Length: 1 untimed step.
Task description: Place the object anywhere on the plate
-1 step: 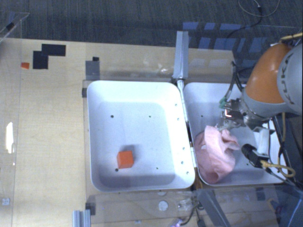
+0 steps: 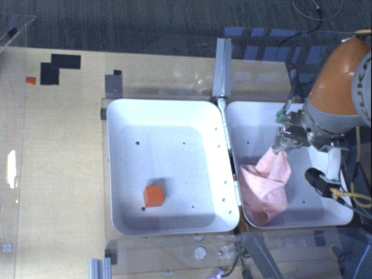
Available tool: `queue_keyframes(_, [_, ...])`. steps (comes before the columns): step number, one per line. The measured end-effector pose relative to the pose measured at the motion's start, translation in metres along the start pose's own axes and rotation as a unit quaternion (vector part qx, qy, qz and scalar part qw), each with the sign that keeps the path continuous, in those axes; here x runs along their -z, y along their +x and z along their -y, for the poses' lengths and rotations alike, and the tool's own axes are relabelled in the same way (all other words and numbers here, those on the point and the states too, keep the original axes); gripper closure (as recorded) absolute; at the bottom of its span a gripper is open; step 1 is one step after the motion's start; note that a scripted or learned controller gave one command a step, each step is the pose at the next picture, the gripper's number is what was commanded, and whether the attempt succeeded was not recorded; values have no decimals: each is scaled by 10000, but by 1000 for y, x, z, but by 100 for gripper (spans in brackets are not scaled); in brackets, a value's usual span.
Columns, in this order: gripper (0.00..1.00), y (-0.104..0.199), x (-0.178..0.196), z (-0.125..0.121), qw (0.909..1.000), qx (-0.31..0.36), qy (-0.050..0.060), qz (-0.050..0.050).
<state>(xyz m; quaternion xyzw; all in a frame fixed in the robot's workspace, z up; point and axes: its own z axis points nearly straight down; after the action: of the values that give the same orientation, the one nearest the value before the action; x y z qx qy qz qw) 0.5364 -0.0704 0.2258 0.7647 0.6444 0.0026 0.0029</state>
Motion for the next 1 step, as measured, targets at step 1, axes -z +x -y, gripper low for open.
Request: queue_keyframes(1, [100, 42, 0, -17, 9795, 2017, 4, -5])
